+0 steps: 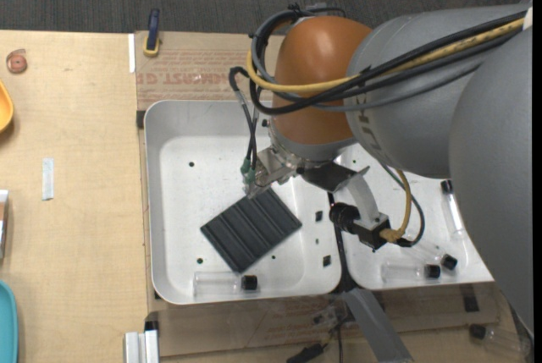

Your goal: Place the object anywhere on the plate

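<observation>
A dark grey ribbed plate [251, 228] lies tilted on the floor of the left white bin [169, 184], toward its front. My gripper [259, 180] hangs just over the plate's far corner, under the orange wrist band [318, 82], which covers most of it. A small green bit [247, 174] shows at the gripper's left side; I cannot tell what it is. No separate object is visible on the plate's bare surface.
The grey arm and its cables cover most of the right bin [423, 268]. On the wooden bench to the left lie an orange item [4, 109], a small white strip [47, 179] and a teal edge [7, 323]. A blue clip [153, 21] sits behind the bin.
</observation>
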Tool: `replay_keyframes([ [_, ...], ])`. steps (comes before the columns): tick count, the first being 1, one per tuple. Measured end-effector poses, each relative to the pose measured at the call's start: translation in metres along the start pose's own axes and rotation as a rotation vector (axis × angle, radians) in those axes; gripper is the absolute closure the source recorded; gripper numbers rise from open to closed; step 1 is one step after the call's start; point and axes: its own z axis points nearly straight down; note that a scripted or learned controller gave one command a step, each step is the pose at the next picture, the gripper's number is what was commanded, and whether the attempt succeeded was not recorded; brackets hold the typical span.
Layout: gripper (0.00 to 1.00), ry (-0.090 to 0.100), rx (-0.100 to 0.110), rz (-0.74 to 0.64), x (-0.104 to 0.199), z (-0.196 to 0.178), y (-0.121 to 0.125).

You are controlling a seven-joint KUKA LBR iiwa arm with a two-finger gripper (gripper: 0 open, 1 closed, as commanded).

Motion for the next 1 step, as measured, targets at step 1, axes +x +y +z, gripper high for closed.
replay_keyframes([
  [1, 1.0, -0.001, -0.003, -0.205, -0.0443, -0.0515, -0.0553],
])
